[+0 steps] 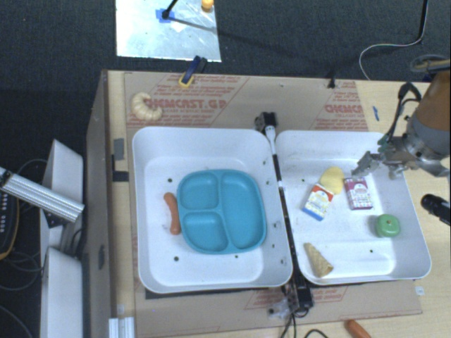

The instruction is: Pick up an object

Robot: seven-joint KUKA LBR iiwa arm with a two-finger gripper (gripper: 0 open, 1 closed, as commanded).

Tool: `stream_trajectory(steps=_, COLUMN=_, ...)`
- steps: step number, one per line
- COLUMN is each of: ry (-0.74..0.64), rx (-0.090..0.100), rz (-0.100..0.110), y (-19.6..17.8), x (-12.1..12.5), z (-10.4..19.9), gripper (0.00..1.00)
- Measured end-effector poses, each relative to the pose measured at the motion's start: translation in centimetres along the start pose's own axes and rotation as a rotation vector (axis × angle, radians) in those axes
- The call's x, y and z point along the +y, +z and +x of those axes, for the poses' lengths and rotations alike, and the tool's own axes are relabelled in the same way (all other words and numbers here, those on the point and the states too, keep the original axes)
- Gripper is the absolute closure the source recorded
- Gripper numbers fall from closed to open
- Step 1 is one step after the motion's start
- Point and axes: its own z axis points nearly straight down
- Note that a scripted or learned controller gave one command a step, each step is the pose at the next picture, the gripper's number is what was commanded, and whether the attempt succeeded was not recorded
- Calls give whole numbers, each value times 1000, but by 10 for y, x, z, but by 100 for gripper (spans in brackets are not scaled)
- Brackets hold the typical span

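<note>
In the camera view, the right bin (pixel 409 259) is the landmark. Inside it lie a small carton (pixel 318 202) with a red and blue label, a yellow piece (pixel 332 177) touching the carton's far end, a pink-and-white packet (pixel 358 193) just right of those two, a green round object (pixel 387 225) nearer the bin's right wall, and a tan cone (pixel 318 259) toward its near edge. The end effector (pixel 372 162) hangs over the bin's far right part, above and just behind the packet, reaching in from the right; nothing sits between its fingers, and whether they are spread or closed cannot be told from this angle.

The left bin (pixel 151 189), beside the landmark across the central divider, holds a blue divided tray (pixel 221 211) and an orange sausage-shaped piece (pixel 172 213) just left of it.

Judging from the layout, the packet is the likeliest target. The risk is crowding: the carton and yellow piece lie close by, so a descent slightly off toward them could nudge one or catch two things. The packet also lies flat, so the fingers may slide over it and close on nothing.
</note>
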Motion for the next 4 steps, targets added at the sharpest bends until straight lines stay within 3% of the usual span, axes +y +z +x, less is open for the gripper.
stream_trajectory(steps=1, ry=-1, rx=0, rz=-2, y=103, x=45, z=64, gripper=0)
stream_trajectory(steps=2, ry=1, rx=0, rz=1, y=104, x=24, z=49, gripper=0)
stream_trajectory(steps=3, ry=-1, rx=-1, rz=-4, y=28, x=72, z=13, gripper=0)
stream_trajectory(steps=4, ry=-2, rx=1, rz=0, y=104, x=44, z=54, gripper=0)
